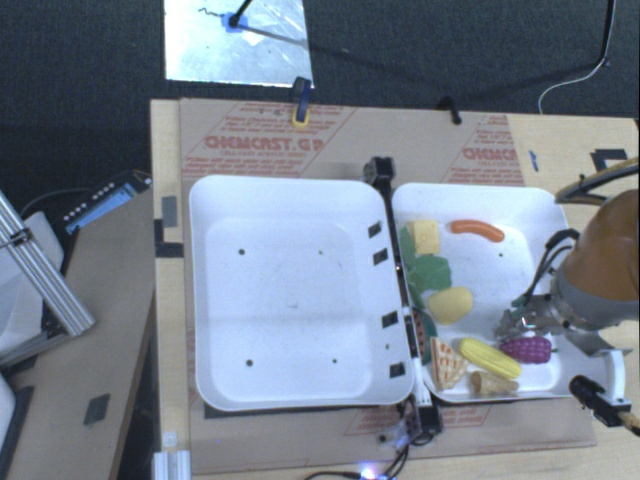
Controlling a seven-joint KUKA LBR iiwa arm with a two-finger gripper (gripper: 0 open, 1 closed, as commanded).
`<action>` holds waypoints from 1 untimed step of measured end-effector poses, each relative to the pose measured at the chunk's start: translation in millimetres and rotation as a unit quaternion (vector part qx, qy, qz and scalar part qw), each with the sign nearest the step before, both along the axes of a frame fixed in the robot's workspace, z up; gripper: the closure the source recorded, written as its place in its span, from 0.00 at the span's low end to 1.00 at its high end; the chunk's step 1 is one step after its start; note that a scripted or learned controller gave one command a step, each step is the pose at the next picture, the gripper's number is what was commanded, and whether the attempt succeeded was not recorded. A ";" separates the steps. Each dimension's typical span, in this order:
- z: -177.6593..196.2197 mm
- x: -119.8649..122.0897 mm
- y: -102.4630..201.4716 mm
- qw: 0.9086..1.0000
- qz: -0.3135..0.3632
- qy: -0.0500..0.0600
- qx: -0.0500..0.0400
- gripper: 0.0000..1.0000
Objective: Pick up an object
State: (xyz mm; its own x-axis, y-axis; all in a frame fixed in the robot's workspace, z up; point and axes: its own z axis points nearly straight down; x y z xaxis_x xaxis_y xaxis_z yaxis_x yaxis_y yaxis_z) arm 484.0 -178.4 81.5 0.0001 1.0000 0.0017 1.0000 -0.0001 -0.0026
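We see the metal fingers [522, 320] low in the right white plastic bin [520, 204], but cannot tell whether they are apart or together. Just beneath them lies a purple bunch of toy grapes [527, 348] (touching or not, unclear), with a yellow toy corn cob [487, 356] beside it.

1. Light is even and fairly bright, coming from above — the two white bins [290, 298] read nearly blown out, with little surface detail.
2. Shadows are soft and short; a faint one lies along the inside walls of the bins.
3. A shiny sheet [237, 26] at the top shows patchy glare.
4. The dark floor [70, 88] is grainy and underexposed.
5. Overall sharpness is low — small edges look soft and print on the cardboard [265, 140] is slightly smeared.
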 end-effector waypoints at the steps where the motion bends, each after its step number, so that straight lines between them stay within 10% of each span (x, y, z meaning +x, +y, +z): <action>1: 15.7 55.7 84.8 1.000 0.007 -0.004 0.000 1.00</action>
State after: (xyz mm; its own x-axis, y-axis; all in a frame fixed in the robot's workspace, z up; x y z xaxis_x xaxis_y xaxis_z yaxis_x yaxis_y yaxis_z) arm 539.7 -93.6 97.2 -0.0135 0.9999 0.0021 0.9999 0.0134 0.0059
